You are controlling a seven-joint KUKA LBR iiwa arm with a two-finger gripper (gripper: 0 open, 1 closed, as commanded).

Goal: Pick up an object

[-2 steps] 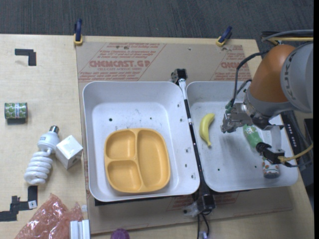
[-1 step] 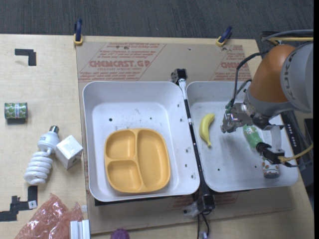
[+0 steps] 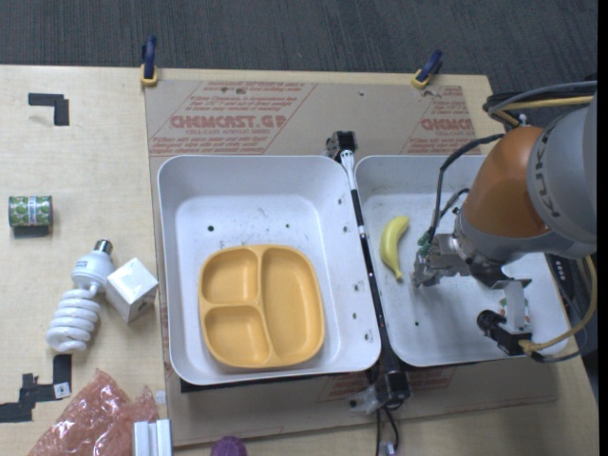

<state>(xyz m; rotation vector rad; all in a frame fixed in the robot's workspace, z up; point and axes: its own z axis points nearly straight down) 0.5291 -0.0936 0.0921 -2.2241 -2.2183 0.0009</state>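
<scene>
A yellow banana [image 3: 393, 245] lies in the right bin [image 3: 446, 345], near its left wall. My gripper [image 3: 425, 270] hangs low over that bin, just right of the banana's lower end and close to it. The grey arm with its orange band [image 3: 508, 190] comes in from the right and covers the bin's right side. A yellow three-compartment plate [image 3: 261, 305] rests in the left bin [image 3: 247, 183].
On the bench left of the bins lie a spiral light bulb [image 3: 78, 307], a small white cube [image 3: 132, 289], a green can [image 3: 30, 212] and a pink mesh bag [image 3: 90, 416]. Cables trail from the arm over the right bin's right edge.
</scene>
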